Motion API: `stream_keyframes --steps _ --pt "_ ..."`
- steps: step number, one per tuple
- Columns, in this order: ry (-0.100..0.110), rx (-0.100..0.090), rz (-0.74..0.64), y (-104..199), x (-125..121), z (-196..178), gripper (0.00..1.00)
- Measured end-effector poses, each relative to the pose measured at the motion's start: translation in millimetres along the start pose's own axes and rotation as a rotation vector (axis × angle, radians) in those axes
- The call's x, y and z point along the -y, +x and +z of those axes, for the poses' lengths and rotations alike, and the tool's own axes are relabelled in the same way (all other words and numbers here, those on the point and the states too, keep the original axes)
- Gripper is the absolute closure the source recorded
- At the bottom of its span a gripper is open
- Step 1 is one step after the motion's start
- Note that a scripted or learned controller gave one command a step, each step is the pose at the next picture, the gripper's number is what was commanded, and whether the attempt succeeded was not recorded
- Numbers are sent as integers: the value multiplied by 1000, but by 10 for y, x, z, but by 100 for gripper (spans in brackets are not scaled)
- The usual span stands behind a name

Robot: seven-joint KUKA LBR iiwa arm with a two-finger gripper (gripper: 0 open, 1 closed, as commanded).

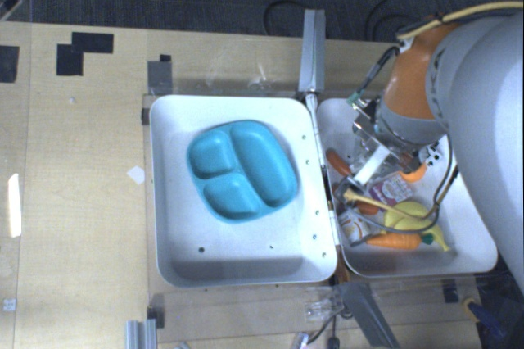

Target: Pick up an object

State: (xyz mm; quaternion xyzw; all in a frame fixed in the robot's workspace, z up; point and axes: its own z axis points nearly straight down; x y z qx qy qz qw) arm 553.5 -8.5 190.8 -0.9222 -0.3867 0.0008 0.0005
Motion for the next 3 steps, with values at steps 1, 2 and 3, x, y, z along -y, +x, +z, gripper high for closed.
stream_keyframes --steps 1,2,3 --pt "0 0 0 0 0 -1 0" --pt "1 0 -8 14 -2 -90 100" --pt "-3 -2 113 626 323 -951 100"
